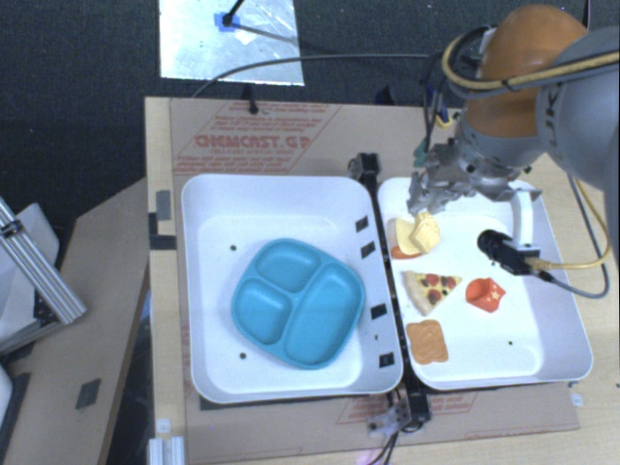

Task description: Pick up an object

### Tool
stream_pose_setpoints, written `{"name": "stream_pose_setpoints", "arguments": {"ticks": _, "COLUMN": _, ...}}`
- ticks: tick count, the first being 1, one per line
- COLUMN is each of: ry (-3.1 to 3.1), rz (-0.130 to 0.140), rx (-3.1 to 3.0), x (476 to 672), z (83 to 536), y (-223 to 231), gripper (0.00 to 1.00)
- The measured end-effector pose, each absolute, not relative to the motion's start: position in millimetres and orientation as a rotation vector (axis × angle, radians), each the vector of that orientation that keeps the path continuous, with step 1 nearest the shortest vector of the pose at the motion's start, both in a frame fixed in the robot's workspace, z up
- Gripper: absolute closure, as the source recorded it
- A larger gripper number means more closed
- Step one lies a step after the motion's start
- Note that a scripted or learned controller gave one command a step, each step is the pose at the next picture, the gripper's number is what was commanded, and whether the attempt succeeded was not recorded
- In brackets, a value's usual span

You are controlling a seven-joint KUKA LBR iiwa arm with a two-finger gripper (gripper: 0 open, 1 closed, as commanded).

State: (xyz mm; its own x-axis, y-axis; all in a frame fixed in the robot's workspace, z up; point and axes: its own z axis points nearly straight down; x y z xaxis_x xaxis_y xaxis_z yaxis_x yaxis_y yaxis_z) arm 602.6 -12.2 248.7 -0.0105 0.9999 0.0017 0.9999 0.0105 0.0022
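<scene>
Left white plastic bin (208,211): a light-blue three-compartment plastic plate (296,301), lying flat near the middle. Right white plastic bin (557,332): a pale yellow toy food piece (423,231) on a cream wedge with an orange-red rim (404,243) at the upper left, a toy pizza slice (429,289) below it, a flat tan-orange square (426,341) further down, a small red chunk (485,294) right of the slice. Two-finger gripper (427,201) is low over the yellow piece, fingertips just above or touching it; can't tell its state, nothing visibly lifted. Grey arm with orange band (528,71) comes in from the upper right.
</scene>
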Motion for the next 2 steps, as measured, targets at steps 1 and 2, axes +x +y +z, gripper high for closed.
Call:
{"name": "stream_pose_setpoints", "arguments": {"ticks": 1, "ry": 2.233, "rz": 0.002, "rx": 2.211, "x": 603.7, "z": 229.5, "y": 37.1, "gripper": 1.0}}
{"name": "stream_pose_setpoints", "arguments": {"ticks": 2, "ry": 2.232, "rz": 0.005, "rx": 2.21, "x": 615.7, "z": 222.3, "y": 90.8, "gripper": 1.0}}
